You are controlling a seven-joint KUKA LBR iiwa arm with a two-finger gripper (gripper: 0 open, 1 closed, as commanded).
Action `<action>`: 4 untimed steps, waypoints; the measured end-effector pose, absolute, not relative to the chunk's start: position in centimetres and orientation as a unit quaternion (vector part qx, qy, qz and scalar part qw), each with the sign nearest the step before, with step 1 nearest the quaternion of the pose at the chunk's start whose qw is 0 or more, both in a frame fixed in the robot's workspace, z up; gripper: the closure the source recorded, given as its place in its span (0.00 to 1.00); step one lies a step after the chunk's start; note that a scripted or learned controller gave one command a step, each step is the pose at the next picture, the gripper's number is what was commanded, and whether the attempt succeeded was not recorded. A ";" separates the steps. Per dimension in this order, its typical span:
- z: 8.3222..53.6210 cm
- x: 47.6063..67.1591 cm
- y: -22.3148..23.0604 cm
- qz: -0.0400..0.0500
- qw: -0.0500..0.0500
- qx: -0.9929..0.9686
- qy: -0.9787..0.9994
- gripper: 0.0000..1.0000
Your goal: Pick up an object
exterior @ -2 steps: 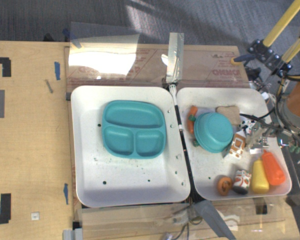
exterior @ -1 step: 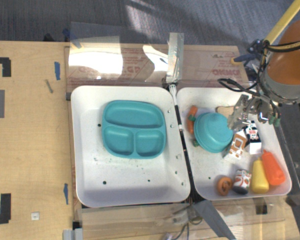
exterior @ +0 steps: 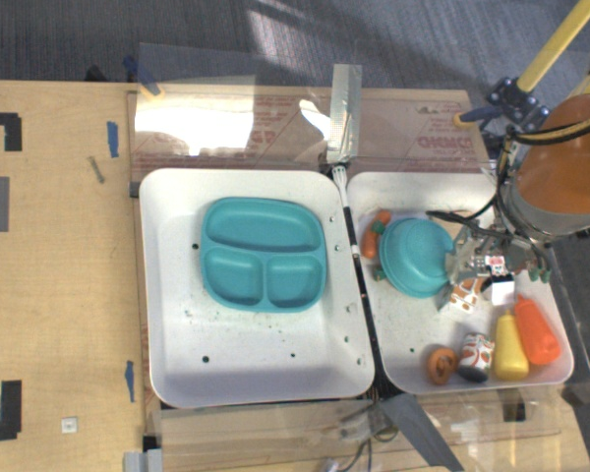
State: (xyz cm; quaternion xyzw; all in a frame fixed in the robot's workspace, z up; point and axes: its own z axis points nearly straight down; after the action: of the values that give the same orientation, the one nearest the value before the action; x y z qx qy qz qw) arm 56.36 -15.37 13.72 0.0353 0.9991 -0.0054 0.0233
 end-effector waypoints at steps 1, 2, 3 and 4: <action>17.5 58.9 -21.8 -0.002 0.007 0.074 0.997 1.00; 17.2 58.9 -21.5 0.000 0.004 0.073 0.997 0.00; 11.7 60.9 -22.4 -0.004 0.017 0.081 0.997 0.00; 11.0 60.2 -22.7 -0.003 0.019 0.129 0.991 0.00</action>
State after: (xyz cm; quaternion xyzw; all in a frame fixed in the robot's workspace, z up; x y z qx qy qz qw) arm 60.22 -22.72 10.97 0.1291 0.9915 -0.0028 0.0187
